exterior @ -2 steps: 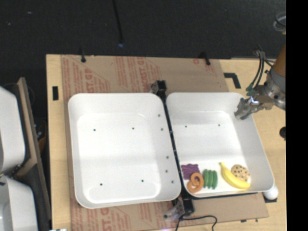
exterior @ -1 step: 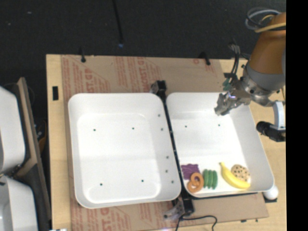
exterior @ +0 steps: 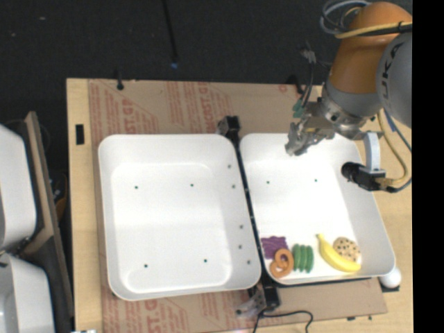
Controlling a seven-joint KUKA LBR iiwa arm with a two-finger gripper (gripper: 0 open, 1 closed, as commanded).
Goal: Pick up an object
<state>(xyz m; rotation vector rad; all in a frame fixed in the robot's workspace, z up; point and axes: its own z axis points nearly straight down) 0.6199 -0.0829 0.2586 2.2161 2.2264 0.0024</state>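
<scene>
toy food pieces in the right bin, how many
5, all along the right bin's near edge: purple piece, orange ring just in front of it, green piece, banana, cookie resting against the banana. Smaller ones could hide underneath.

two shallow white bins sit side by side on the bench: the left bin (exterior: pixel 173 214) at about 9 o'clock from the frame's centre and the right bin (exterior: pixel 312 200) at about 3 o'clock. five small things lie in the right bin, all clustered toward its 6 o'clock edge: one purple piece (exterior: pixel 275 244), one orange ring (exterior: pixel 282 263) touching it, one green piece (exterior: pixel 303 257) just beside the ring, one yellow banana (exterior: pixel 334 257), and one round speckled cookie (exterior: pixel 346 248) resting against the banana. one arm reaches in at about 2 o'clock, carrying one gripper (exterior: pixel 302 139).
</scene>
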